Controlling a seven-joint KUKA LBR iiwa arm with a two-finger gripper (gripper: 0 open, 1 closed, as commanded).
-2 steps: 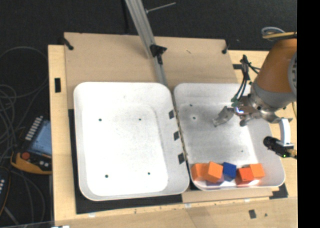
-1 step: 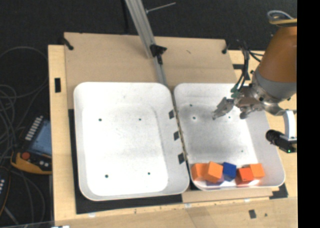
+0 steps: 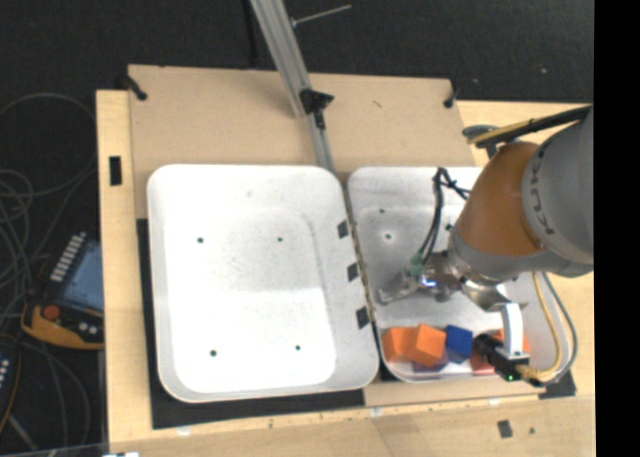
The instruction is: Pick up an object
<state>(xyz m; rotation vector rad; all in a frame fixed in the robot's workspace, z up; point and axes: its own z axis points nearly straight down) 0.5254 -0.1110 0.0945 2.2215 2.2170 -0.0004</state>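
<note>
While hand [image 3: 405, 283] hovers by right bin's [image 3: 372, 195] left wall, grip unclear, orange block [image 3: 415, 344] near front rim

The arm [image 3: 560, 200] is a thick grey cylinder with a broad orange band [image 3: 495, 210] above a silvery metal wrist [image 3: 470, 280], thin dark and green cables [image 3: 437, 210] trailing along its left side and a yellow cable [image 3: 560, 330] looping nearer.
</note>
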